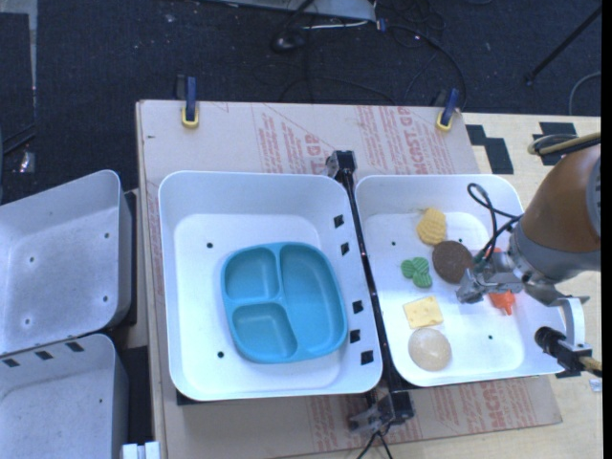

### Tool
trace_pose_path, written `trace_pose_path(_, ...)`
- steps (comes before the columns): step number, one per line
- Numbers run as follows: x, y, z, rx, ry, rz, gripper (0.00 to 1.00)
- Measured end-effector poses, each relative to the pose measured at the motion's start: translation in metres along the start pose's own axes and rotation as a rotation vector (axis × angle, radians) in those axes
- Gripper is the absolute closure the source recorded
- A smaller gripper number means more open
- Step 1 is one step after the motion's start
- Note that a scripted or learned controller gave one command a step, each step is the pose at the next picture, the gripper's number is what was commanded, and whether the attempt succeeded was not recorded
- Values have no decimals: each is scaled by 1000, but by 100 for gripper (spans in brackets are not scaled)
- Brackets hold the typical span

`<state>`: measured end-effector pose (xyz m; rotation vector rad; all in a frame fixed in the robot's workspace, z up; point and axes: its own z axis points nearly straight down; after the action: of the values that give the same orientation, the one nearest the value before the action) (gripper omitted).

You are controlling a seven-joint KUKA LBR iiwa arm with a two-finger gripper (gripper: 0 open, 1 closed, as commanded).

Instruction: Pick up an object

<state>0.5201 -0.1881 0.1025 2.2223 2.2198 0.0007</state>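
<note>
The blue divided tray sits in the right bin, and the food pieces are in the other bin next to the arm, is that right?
Not quite. The camera view shows the blue divided tray in the left bin, not the right one. The rest stands: the food pieces, such as the brown round piece and the yellow square, lie in the right bin, where the arm reaches in.

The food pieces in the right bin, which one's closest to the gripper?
The small orange piece, right beside the gripper. The brown round piece comes next; the yellow waffle, green leaf, yellow square and cream round piece lie farther off.
</note>
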Motion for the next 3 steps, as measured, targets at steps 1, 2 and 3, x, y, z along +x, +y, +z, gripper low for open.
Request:
trace_pose_path(1, 0, 5, -62, -4, -2, -4, 100)
trace_pose_path(2, -2, 4, -126, -6, -3, -4, 100)
trace_pose_path(3, -2, 5, -164, -5, -2, -4, 100)
